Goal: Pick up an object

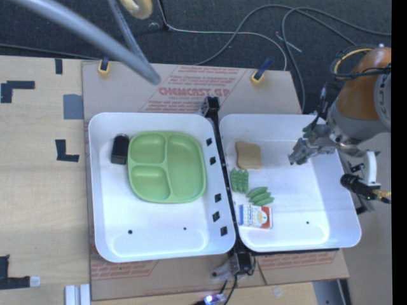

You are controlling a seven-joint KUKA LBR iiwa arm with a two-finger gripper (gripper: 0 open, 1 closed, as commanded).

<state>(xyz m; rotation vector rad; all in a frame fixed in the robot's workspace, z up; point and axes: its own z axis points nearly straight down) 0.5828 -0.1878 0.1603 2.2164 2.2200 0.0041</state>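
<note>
The end effector [300,156] hangs over the right bin [318,196], grip state indiscernible; bread slice [248,154] lies to its left.

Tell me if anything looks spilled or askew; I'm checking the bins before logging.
Nothing stands out. The green tray lies flat in the left bin; the bread piece and carton sit unspilled in the right bin.

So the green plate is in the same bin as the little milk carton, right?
Not quite. The camera view shows the green plate in the left bin, beside a small black block. The little carton lies in the right bin.
</note>
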